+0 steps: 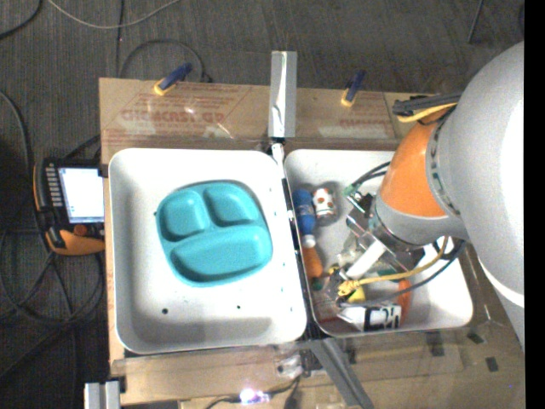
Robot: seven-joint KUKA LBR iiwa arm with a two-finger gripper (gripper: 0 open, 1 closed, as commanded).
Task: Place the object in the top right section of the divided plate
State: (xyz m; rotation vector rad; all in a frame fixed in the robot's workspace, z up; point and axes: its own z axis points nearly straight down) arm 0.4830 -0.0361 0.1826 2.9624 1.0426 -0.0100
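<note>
Divided plate well left of gripper

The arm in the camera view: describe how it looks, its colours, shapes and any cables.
The arm is a thick, rounded tube in pale grey, with a glossy orange band above the wrist. Below the band sits a grey metal collar. Thin cables, black, yellow and green, loop round the wrist over the right bin. The gripper is a pale, narrow piece, partly hidden by clutter.
</note>
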